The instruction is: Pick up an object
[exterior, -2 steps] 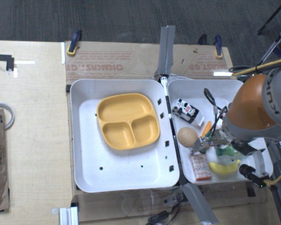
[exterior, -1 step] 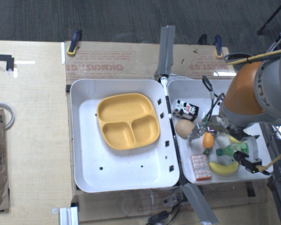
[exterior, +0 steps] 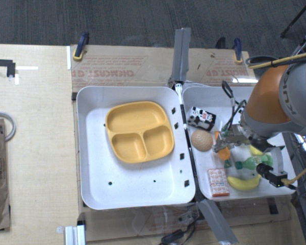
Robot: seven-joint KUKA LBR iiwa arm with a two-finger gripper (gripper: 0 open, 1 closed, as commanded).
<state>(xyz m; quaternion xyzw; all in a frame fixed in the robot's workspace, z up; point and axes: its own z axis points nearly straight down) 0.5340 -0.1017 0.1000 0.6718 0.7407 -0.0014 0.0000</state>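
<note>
One arm lowers its gripper (exterior: 225, 143) into the right bin (exterior: 209, 93), over an orange object (exterior: 223, 152) near the middle; finger state cannot be told. Next, seemingly: close and lift.

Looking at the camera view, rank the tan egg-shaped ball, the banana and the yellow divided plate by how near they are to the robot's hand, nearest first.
The hand is low in the right bin.
1. Tan egg-shaped ball, just to the hand's left in the view, same bin.
2. Banana, toward the near edge of the right bin.
3. Yellow divided plate, over in the left bin.
</note>
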